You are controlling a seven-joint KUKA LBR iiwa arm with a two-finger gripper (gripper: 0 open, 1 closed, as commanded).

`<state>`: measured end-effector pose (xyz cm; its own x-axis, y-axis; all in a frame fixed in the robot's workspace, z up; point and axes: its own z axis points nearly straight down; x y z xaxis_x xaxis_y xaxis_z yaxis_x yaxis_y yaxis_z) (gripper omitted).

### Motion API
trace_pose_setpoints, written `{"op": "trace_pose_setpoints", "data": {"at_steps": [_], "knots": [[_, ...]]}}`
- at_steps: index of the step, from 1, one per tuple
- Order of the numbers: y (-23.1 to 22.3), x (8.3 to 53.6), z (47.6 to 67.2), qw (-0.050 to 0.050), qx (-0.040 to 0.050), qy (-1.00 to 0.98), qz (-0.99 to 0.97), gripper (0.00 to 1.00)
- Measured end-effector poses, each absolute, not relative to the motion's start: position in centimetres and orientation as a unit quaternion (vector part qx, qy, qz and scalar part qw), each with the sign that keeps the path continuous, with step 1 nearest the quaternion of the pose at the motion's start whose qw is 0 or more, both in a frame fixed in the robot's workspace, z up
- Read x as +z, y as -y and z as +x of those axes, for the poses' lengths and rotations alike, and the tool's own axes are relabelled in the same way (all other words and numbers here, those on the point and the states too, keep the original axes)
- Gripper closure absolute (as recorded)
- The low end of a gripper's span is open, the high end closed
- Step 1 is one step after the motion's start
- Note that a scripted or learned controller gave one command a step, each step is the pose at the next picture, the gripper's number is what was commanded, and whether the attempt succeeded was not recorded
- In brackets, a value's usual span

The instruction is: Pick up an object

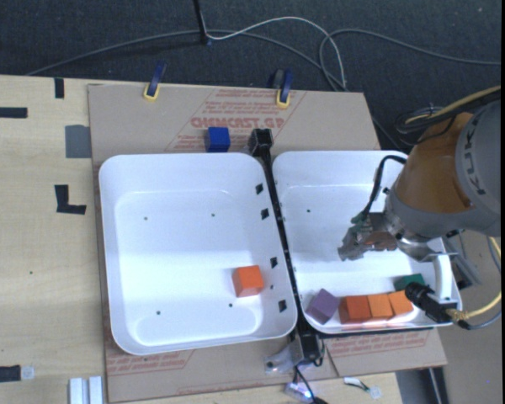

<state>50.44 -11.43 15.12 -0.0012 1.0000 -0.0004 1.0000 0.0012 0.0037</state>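
Two bins [118, 225], four orange blocks [248, 280]

The cardboard sheet [236, 112] under the bins bears red printing, upside down, reading roughly "CHEMCAST GP".

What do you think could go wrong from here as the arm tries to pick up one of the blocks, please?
1. The claw hangs above bare floor in the right bin, not over any block, so a straight descent would likely close on nothing.
2. The purple block and the orange blocks sit packed against the near wall, leaving little finger room.
3. The lone orange block lies in the left bin, across the divider.
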Motion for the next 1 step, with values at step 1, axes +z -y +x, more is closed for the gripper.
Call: {"op": "trace_pose_setpoints", "data": {"at_steps": [1], "knots": [[11.67, 21.31, 50.32, 0.002, 0.0014, -0.707, 0.707, 1.00]]}}
